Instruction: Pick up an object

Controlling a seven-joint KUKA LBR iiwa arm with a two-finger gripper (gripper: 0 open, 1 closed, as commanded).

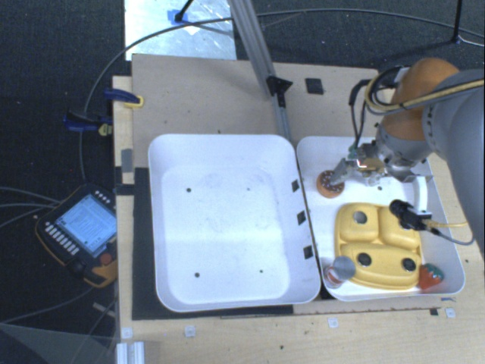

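Observation:
The right bin (311, 158) holds a big yellow moulded block (377, 246) with dark round holes. It also holds a small brown and orange ring-shaped piece (328, 183), a grey ball (342, 268) and a red strawberry-like toy (430, 277). My gripper (345, 171) hangs low over the back of this bin, its tip right beside the ring-shaped piece, possibly touching it. Nothing visibly hangs from it.
The left bin (163, 154) lies beside the right one, joined by black clips (301, 217). A black cable fitting (404, 213) hangs over the yellow block. A metal pole (258, 44) crosses the back of the bench. A teach pendant (82, 230) lies at the far left.

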